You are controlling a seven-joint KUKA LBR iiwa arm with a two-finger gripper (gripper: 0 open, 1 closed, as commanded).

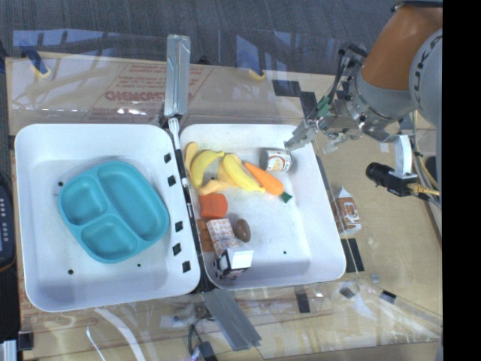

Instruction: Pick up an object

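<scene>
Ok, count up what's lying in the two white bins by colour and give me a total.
Yellow: 1, banana bunch
Orange: 2, carrot, orange block
Blue: 1, divided plate
Brown: 1, small oval thing
Printed packaging: 2, small can, carton
Total: 7

Just left of the gripper (301, 135) lies a small can with a white, brown and orange label (277, 160). Further left lie an orange carrot with a green tip (264, 177) and a bunch of yellow plastic bananas (214, 170). Below these come a red-orange block (213, 205), a dark brown egg-shaped piece (241, 230) and a red-and-white printed carton (223, 239). Far left of the gripper, a turquoise three-compartment plastic plate (113, 210) lies in the white left-hand bin (34, 224). The arm above the gripper is grey with an orange band (394, 43).
</scene>
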